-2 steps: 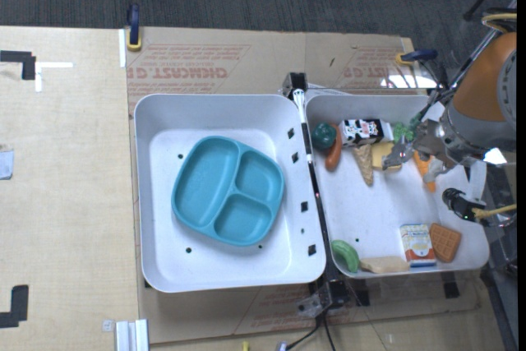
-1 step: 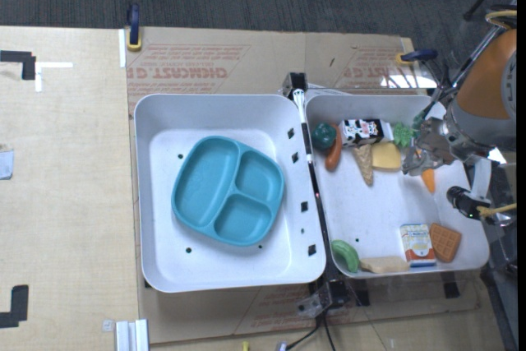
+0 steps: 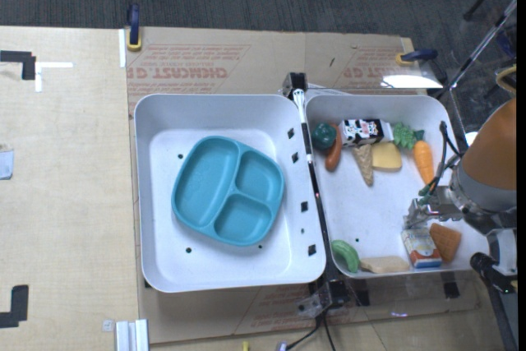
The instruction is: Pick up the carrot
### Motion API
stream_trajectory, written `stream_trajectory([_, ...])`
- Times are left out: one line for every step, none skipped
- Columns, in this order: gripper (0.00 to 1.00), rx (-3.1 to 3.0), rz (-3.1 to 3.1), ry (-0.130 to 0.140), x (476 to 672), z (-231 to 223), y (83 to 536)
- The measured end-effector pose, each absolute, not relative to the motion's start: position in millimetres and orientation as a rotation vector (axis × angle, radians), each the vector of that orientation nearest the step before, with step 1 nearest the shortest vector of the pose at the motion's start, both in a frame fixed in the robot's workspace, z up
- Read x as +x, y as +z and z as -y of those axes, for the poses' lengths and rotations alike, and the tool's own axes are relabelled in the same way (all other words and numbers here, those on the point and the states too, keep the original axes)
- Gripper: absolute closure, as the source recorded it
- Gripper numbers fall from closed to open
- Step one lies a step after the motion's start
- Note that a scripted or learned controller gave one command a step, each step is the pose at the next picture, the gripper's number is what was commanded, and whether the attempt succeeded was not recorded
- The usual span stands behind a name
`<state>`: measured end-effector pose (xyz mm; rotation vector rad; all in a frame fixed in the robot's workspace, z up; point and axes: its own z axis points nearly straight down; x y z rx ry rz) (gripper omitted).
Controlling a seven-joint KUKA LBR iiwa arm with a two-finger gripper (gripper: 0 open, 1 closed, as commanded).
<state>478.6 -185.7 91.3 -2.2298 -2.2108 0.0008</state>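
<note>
On my screen, at the far left, I see the light wooden surface [image 3: 66, 177], and on it a sheet of brown cardboard [image 3: 189, 66] that lies under both bins. The left bin [image 3: 152, 259] carries a blue divided plate [image 3: 228, 191] with three compartments, set a little turned, near the middle of the bin.

Going right, the right bin [image 3: 370, 226] touches the left one along its side. At its far end I see a dark green round item [image 3: 324, 135] with a reddish sausage-shaped piece [image 3: 333, 154] just beside it, then a small black and white carton [image 3: 363, 130], a waffle cone [image 3: 364, 164], a yellow wedge [image 3: 386, 158] and a leafy green piece [image 3: 406, 135]. The carrot [image 3: 422, 160] lies next to that leafy piece, close to the right wall, with its thin end toward me. It rests free on the bin floor.

At the near edge there is a green pod [image 3: 346, 256], a flat beige slice [image 3: 385, 264], a small box [image 3: 421, 250] and an orange-brown wedge [image 3: 446, 241].

The pincer [image 3: 419, 214] is low over the right bin, just above the small box and well below the carrot in my view. I cannot tell how the pincer stands.
</note>
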Motion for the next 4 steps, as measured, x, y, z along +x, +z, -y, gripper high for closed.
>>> stream_trajectory([0.00,-2.230,2.211,0.000,478.7,185.7,91.4])
stream_trajectory([0.00,-2.583,1.788,0.004,567.5,190.0,91.4])
stream_trajectory([1.00,-2.576,1.799,0.009,567.5,190.1,100.0])
stream_trajectory([1.00,-2.171,2.276,0.002,588.9,207.4,91.8])
